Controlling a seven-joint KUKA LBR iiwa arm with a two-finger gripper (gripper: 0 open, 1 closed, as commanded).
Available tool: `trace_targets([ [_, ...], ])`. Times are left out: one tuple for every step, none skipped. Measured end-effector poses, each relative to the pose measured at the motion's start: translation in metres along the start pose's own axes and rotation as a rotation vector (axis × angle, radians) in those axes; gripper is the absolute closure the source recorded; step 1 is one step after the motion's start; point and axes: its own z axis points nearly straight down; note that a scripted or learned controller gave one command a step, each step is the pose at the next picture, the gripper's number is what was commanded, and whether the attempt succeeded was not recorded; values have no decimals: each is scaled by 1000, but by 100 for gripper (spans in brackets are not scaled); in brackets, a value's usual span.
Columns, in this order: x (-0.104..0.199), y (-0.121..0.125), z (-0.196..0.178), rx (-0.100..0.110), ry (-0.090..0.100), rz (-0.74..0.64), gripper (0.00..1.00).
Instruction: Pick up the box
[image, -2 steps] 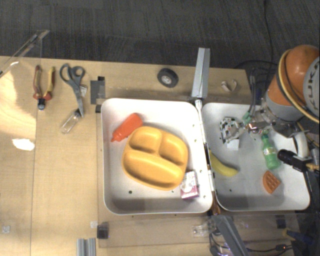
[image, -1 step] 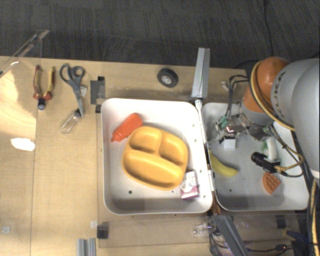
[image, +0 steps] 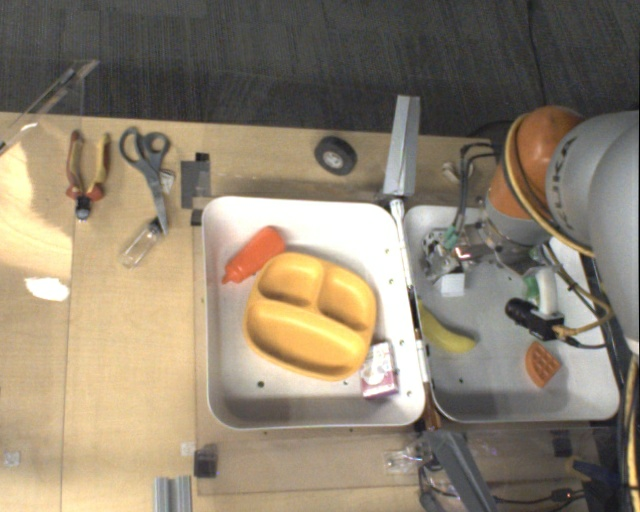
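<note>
The box (image: 380, 371) is a small pink and white carton. It lies in the left bin's (image: 225, 400) front right corner, against the yellow divided plate (image: 311, 314). My gripper (image: 446, 262) hangs over the back left part of the right bin (image: 520, 408), well away from the box and across the wall between the bins. The grey arm with its orange band (image: 535, 150) comes in from the right above that bin.
An orange bottle (image: 253, 254) lies in the left bin behind the plate. The right bin holds a banana (image: 446, 335), an orange waffle-like piece (image: 541, 364) and a green and white item (image: 544, 290). Scissors (image: 152, 170), pliers (image: 85, 170) and a tape roll (image: 336, 154) sit on the bench.
</note>
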Motion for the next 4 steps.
trace_targets([
  [96, -7, -78, 8, 3, 178, 100],
  [8, -7, -189, 8, 2, 35, 100],
  [44, -36, -76, 13, 3, 354, 100],
  [-21, 42, -83, 26, -2, 658, 100],
])
